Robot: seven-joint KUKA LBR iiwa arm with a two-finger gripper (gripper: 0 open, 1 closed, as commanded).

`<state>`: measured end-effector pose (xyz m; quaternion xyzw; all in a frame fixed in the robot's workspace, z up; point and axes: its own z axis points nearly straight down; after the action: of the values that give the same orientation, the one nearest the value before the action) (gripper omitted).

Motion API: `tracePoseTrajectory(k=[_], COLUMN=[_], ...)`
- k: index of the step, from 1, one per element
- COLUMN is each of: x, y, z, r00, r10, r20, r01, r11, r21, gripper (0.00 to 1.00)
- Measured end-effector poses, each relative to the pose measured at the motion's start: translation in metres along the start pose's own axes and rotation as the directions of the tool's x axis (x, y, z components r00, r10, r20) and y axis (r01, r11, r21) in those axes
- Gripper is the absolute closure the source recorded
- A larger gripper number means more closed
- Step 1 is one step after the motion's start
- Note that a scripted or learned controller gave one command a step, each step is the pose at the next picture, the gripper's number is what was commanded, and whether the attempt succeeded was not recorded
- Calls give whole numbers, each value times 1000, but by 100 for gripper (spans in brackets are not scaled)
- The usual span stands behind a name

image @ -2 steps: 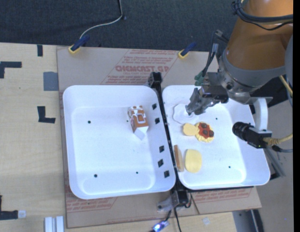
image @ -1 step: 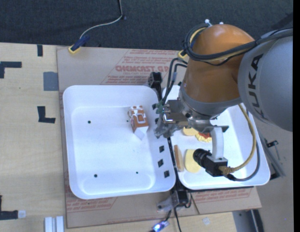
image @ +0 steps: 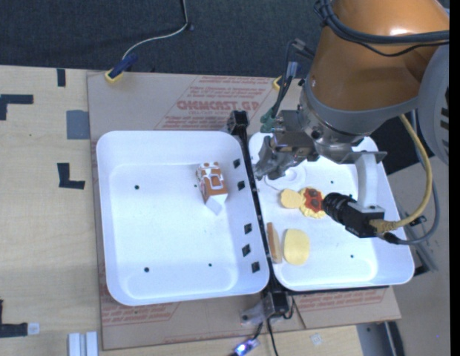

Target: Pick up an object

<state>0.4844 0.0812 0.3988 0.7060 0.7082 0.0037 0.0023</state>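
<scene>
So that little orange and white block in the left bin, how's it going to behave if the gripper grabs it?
The orange and white block looks boxy and rigid, so it probably won't flex or roll. It seems small, likely light. It lies tilted and apart from the left bin walls, so a push would likely slide it across the smooth floor.

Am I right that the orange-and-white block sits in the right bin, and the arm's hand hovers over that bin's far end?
Not quite. The orange-and-white block sits in the left bin, per the camera view. The hand does hover over the right bin's far end.
</scene>
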Motion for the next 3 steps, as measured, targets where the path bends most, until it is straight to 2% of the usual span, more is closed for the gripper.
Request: tracePoseTrajectory(k=[1,2,3], x=[45,44,108], y=[-1,-1,0], z=[5,20,-27], r00=[1000,1000,1000], r10=[-2,1,-4], r20=[2,4,0], r01=[2,-1,4], r11=[1000,1000,1000], r21=[10,12,5], gripper=[100,100,100])
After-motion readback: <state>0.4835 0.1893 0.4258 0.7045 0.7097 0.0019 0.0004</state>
